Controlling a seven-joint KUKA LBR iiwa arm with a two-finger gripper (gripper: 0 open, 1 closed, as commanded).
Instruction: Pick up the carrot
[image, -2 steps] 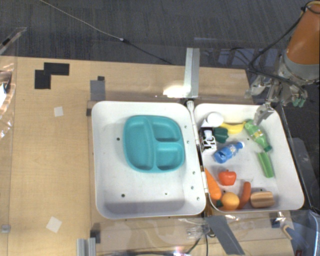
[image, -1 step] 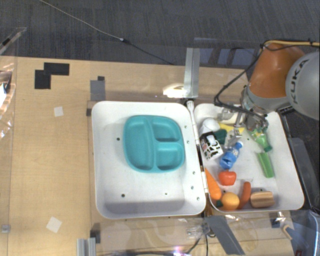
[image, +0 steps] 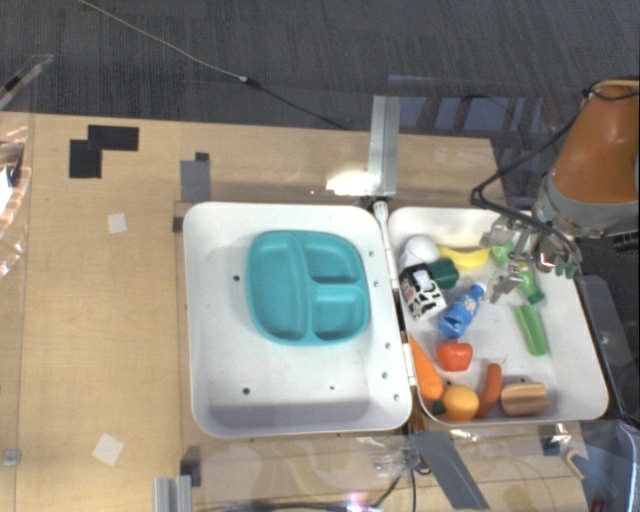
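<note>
The carrot (image: 427, 371) is lying in the right bin (image: 590, 385), pressed along that bin's left wall near the front, its thick end pointing toward the front corner and its narrow tip pointing back. An orange ball-shaped fruit (image: 460, 402) is sitting just beside its thick end, and a small red tomato (image: 455, 355) is resting just to its right. A reddish sausage (image: 490, 386) is leaning between the fruit and a bread roll (image: 524, 398) near the front right of the bin.

Farther back, a blue bottle (image: 459, 312) is lying tilted near the bin's middle, with a black-and-white patterned carton (image: 424, 288) beside it and a white object (image: 417, 249) behind that. A banana (image: 464, 259) is lying toward the back wall, and a green cucumber (image: 530, 322) is lying along the right side.

The arm is reaching in from the right, its orange band (image: 598, 150) hanging over the back right corner of the bin. The claw (image: 515, 270) is hovering over the back right part of that bin, between the banana and the cucumber and well apart from the carrot (how far it is spread I cannot tell, and nothing is visibly caught in it).

In the left bin (image: 215, 300), a teal divided plate (image: 306, 286) is sitting near the middle. Both bins are resting on the wooden tabletop (image: 90, 330).
</note>
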